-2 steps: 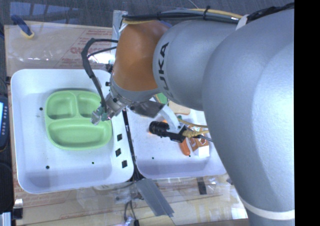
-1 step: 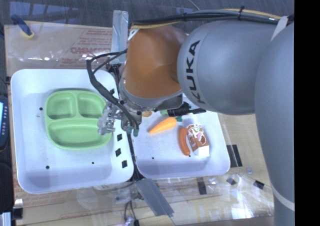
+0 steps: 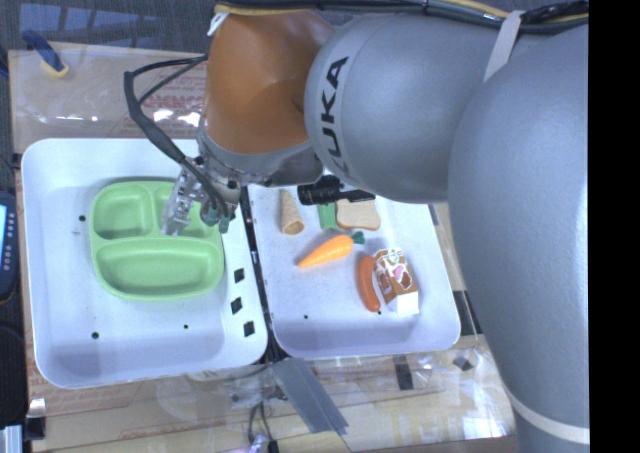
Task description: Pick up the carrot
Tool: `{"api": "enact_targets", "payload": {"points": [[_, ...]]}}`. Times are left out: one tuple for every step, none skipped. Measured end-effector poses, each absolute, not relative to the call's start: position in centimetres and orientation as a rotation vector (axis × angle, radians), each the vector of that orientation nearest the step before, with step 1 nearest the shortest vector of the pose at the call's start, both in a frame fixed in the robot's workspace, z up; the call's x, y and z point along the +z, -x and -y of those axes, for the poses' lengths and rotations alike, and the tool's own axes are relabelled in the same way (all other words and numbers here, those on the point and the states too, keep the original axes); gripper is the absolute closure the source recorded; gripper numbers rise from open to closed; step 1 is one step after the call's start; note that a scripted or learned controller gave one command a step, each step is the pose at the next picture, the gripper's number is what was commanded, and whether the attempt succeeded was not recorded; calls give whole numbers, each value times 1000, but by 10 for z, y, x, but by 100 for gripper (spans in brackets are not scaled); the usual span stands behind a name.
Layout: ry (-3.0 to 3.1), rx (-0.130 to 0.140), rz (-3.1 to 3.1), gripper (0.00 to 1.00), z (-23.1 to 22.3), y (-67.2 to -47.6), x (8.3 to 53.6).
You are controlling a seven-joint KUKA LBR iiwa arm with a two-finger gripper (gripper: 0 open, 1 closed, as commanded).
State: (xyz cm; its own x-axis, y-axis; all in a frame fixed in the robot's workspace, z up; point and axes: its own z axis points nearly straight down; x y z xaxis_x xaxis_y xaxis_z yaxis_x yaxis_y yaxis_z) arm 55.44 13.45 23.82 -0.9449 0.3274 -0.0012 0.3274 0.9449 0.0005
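Observation:
The carrot point(image 3: 327, 252), orange with a green stub at its right end, lies on its side in the right bin point(image 3: 350, 336), near the middle. My gripper point(image 3: 193, 209) hangs over the left bin, above the right edge of the green divided plate point(image 3: 150, 261), well to the left of the carrot. Nothing shows between its fingers. The big grey arm with its orange band covers the top of both bins.
In the right bin lie an ice cream cone point(image 3: 290, 212), a slice of toast point(image 3: 357, 215), a dark green item point(image 3: 322, 192), a hot dog point(image 3: 369, 282) and a cake slice point(image 3: 396, 279). The wall between the bins point(image 3: 255, 271) separates gripper and carrot.

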Motion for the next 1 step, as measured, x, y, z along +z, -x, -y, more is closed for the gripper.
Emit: {"api": "enact_targets", "payload": {"points": [[-293, -1, -3128, 100, -166, -628, 203]]}}
